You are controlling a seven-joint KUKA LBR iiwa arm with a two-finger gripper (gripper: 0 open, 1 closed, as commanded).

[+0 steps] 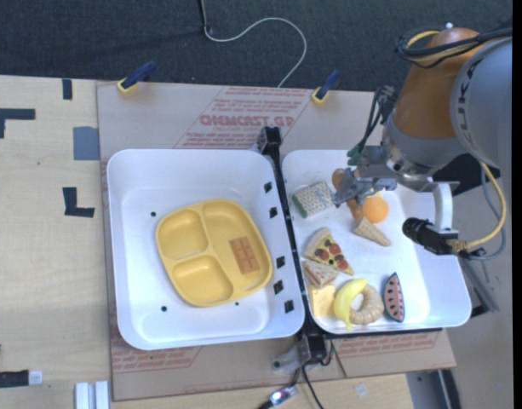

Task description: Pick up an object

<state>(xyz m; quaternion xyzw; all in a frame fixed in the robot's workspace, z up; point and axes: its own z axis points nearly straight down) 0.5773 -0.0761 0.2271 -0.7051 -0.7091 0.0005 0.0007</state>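
Toy food lies scattered in the right white plastic bin (431,305), and your gripper (356,187) hangs low over its upper part, just beside a smooth round orange ball (375,209); nothing shows in its grasp. Farther from that ball lie a flat pizza slice (329,250), a curved yellow banana (348,299) and a watermelon wedge (393,296). Left of that bin, a yellow compartment tray (211,250) sits in its twin.

— What lies in the right bin (431,301)?
— Toy food: an orange ball (375,209), a pizza slice (329,251), a banana (348,299) touching a doughnut (369,307), a watermelon wedge (393,297), a green-checked cracker (312,199).
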